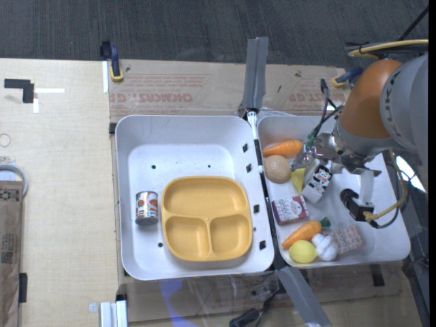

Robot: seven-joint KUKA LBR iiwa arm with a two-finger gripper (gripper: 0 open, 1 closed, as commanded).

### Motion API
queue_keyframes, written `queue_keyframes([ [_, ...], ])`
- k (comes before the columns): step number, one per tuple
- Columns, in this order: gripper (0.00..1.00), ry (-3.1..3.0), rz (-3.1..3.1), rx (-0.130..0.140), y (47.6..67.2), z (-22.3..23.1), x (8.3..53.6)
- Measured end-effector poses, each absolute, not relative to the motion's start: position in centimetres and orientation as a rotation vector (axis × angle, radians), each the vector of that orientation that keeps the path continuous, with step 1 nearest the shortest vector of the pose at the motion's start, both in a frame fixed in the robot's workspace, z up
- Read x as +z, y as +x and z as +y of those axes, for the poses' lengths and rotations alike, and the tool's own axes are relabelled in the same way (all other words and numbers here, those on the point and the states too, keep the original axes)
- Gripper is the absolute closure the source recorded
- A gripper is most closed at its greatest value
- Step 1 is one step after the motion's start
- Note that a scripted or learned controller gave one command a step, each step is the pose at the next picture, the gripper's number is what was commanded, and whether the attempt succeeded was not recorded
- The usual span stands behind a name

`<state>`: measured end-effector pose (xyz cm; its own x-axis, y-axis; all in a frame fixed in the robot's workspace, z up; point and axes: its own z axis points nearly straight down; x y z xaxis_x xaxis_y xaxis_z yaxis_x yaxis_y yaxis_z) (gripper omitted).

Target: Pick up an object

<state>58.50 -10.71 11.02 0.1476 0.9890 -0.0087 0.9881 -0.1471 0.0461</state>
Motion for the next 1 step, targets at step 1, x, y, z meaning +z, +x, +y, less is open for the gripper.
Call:
queue_keyframes([
  [1,0.0,2.693,1.617,0.0,54.94,-9.85,9.28],
])
